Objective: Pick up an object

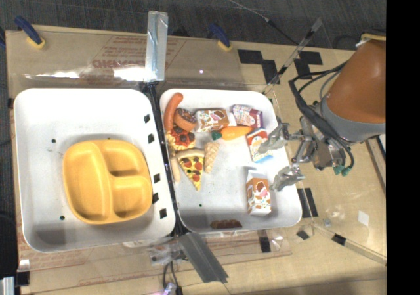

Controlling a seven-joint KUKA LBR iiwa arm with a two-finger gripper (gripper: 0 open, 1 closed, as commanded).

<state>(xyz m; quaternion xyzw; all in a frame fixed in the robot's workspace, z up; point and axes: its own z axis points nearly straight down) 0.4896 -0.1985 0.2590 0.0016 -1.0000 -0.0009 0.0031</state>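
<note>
Tan cardboard-like sheeting covers the bench [341, 221], taped down under clear plastic, with black tape marks near the top right and bottom right corners. Dark grey carpet runs along the top of the view, a thin cable crossing it. Blue clamps [27, 32] pin the sheet's back edge.

Two shallow white bins sit side by side. Left bin [39, 116] holds a yellow divided tray [108, 181], three compartments, lying flat near the middle.

Right bin [223, 202] holds toy food, mostly clustered in its upper half: a red sausage [172, 110] along the left wall, a chocolate donut [184, 119] touching it, a waffle-like red piece [179, 138] just below, a pizza slice [191, 167], an ice cream cone [211, 156] beside the pizza, an orange carrot [234, 133], two small printed cartons at the back [211, 119] [247, 115], a white-and-red carton [258, 144] near the right wall, and a juice-style carton [259, 196] standing apart toward the lower right.

Gripper [281, 156] hangs over the right bin's right rim, reaching in from the right; grey arm with orange band [364, 90] behind it. Fingers spread wide apart, one [274, 138] touching or just above the white-and-red carton, the other [287, 177] just above the juice-style carton. Nothing is between them. Whether the upper finger actually contacts the carton is hard to tell.
</note>
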